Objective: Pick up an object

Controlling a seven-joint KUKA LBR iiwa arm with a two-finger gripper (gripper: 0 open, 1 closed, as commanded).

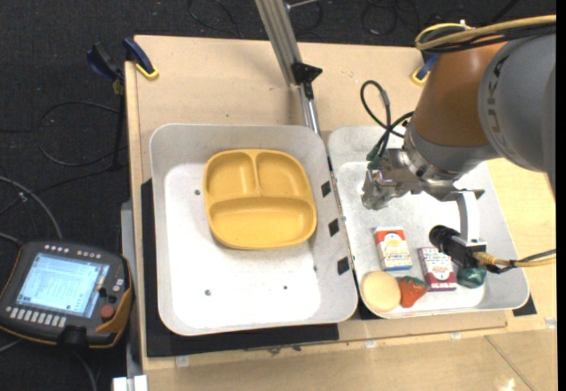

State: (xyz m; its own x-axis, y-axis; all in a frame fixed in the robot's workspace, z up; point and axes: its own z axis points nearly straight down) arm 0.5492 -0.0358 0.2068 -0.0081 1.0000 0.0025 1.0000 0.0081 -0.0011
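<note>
KUKA iiwa arm (495, 97): grey shell, orange band, metal end effector.

Big rounded link at right is smooth matte grey with faint darker lettering on the shell. Below it sits a glossy orange-brown band, then a lighter grey wrist ring. End effector (382, 187) is bare silver-grey metal, blocky, with dark recesses. Black cable (376, 111) loops up from the wrist area on the left side and curves back down. Yellow cable (482, 26) runs across the top of the grey link toward the right edge.
</note>
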